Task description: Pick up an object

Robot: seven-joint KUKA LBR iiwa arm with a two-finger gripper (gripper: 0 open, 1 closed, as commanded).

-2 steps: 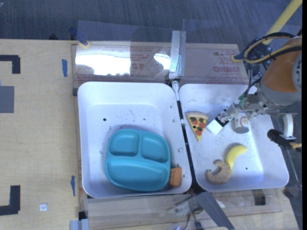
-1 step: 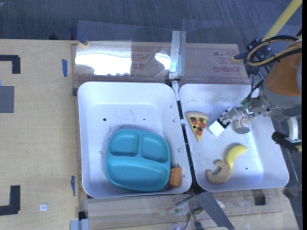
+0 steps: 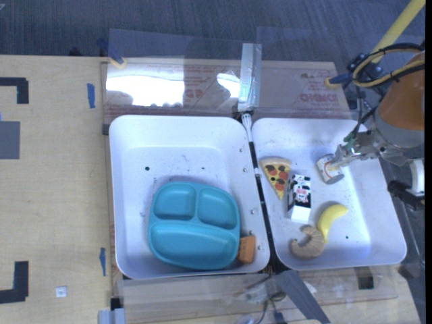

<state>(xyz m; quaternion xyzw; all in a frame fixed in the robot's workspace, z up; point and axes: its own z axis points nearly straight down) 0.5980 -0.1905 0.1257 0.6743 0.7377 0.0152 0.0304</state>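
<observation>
Overhead, hovering with gripper (image 3: 332,169) in the right bin (image 3: 385,248), finger state impossible to tell. Lying nearby: pizza slice (image 3: 277,175), black-and-white carton (image 3: 300,196), banana (image 3: 329,218) touching a tan piece (image 3: 307,244).

1. We see a bright, evenly lit scene, with cool bluish light on the bins.
2. At eleven o'clock of the left bin (image 3: 128,181), strong white glare washes out the clear plastic sheet (image 3: 169,90).
3. Soft shadows fall beneath the teal tray (image 3: 194,225) toward six o'clock.
4. The picture is mildly soft throughout; small print at twelve o'clock is unreadable.
5. The arm (image 3: 401,106) at three o'clock looks slightly blurred.
</observation>
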